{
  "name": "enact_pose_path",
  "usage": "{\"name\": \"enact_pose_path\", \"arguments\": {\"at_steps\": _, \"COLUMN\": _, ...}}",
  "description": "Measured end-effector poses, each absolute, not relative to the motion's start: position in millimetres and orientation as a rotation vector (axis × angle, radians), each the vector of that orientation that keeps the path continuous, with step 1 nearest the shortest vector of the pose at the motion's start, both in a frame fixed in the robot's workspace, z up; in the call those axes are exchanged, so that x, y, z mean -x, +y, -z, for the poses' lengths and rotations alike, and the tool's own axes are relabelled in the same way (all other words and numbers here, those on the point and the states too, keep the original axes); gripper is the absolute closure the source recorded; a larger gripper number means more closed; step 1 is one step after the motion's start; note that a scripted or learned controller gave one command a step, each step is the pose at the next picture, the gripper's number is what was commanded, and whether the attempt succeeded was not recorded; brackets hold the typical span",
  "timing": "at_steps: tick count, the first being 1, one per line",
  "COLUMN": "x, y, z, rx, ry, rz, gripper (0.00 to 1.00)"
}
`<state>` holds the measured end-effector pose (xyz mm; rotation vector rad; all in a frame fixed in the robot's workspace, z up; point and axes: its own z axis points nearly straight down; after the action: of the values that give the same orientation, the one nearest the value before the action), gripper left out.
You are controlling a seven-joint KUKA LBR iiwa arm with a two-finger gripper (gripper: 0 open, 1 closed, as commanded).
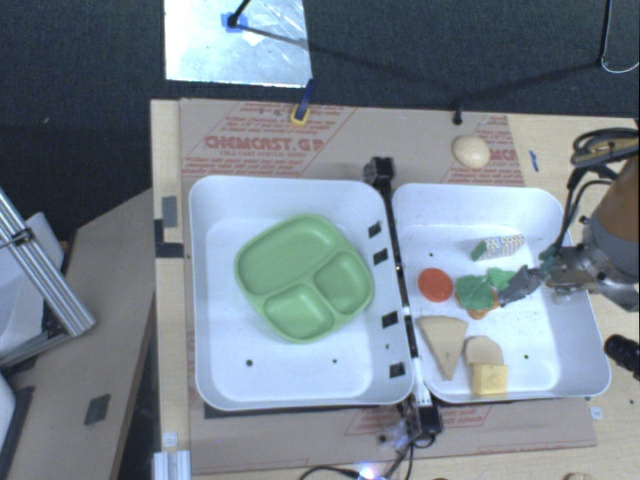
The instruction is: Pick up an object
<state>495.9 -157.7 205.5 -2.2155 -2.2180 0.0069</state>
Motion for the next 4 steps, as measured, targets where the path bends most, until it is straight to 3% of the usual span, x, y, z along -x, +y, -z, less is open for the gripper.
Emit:
{"name": "enact_pose_path", "arguments": {"at_steps": 1, "x": -498.3, "y": -157.6, "z": -209.7, "rx": 2.219, "ry": -2.226, "rz": 0.001, "gripper": 0.00}}
{"name": "enact_pose_path", "arguments": {"at_steps": 3, "x": -488.8, "y": -155.7, "z": -110.5, "rx": 2.218, "ry": -2.220, "rz": -0.003, "gripper": 0.00}}
{"name": "enact_pose_path", "arguments": {"at_steps": 4, "x": -489.2, "y": -155.5, "z": -83.4, "rx": 2.220, "ry": -2.222, "rz": 0.000, "gripper": 0.00}}
